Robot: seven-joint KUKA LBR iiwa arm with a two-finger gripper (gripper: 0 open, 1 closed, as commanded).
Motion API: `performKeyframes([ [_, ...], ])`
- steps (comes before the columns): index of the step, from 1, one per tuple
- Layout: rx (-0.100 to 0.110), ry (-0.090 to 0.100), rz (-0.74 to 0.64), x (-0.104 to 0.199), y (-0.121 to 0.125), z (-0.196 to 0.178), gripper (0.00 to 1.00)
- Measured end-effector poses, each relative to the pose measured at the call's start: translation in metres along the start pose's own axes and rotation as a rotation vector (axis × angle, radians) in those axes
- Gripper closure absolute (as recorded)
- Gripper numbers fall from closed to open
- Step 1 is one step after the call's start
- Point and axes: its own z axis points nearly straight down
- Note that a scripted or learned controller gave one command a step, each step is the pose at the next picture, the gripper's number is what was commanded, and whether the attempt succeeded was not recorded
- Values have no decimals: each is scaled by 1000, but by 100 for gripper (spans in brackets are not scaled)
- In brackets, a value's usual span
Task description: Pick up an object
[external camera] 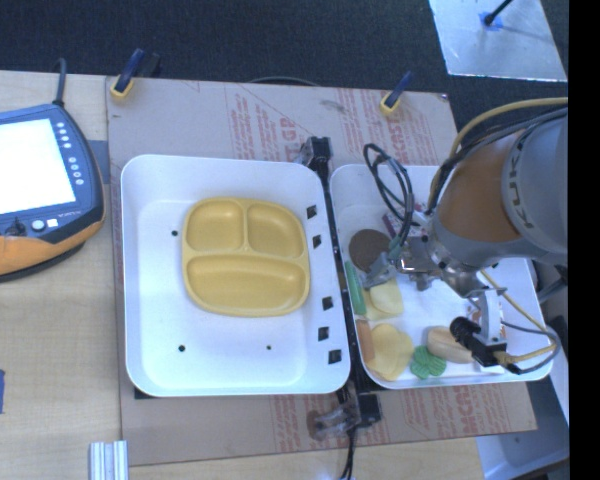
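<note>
Red printing on the cardboard [280, 118] was illegible. The end effector [405, 268] hung over the right bin [540, 288] above the yellow pieces [385, 298]; its grip could not be determined. A yellow tray [246, 256] occupied the left bin [150, 298].

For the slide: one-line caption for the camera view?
KUKA arm reaches into right bin over toy food items; yellow divided plate sits in left bin.

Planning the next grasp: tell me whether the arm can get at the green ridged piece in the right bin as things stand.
Probably yes. The green ridged piece lies uncovered near the front of the right bin, beside a pale yellow piece, and the arm hangs over that bin.
</note>
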Motion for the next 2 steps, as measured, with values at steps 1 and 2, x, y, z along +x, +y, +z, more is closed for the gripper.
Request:
performKeyframes([
  [1, -9, -3, -2, -21, 81, -3, 0],
  [2, 48, 3, 12, -16, 104, 2, 0],
])
